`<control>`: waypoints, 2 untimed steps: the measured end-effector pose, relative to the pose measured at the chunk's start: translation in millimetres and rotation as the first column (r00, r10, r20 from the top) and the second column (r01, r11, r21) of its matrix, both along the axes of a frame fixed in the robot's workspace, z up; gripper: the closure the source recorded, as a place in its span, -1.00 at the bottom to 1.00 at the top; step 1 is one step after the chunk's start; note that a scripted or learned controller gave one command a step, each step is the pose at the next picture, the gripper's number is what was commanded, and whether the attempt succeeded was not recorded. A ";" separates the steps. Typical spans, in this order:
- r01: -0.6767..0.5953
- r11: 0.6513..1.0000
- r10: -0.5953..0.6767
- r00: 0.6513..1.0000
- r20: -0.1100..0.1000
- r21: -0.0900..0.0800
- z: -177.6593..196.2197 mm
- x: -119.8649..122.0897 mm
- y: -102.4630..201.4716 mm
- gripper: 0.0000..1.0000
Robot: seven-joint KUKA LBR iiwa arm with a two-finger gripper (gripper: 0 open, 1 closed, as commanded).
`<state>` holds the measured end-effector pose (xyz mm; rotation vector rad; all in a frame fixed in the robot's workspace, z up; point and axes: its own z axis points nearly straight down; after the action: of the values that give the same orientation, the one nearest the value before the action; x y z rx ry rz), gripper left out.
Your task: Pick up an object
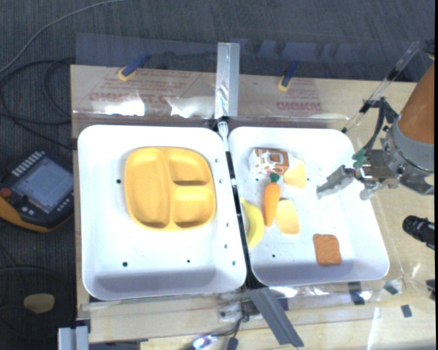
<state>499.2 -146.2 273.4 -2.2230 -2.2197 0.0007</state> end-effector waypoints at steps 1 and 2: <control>-0.201 0.980 0.201 0.980 -0.001 0.002 -128.2 21.2 47.0 -1.00; -0.147 0.989 0.147 0.989 0.014 -0.002 -182.5 62.5 39.7 -1.00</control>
<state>561.8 -106.5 91.0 -2.0604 -2.3864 -0.0140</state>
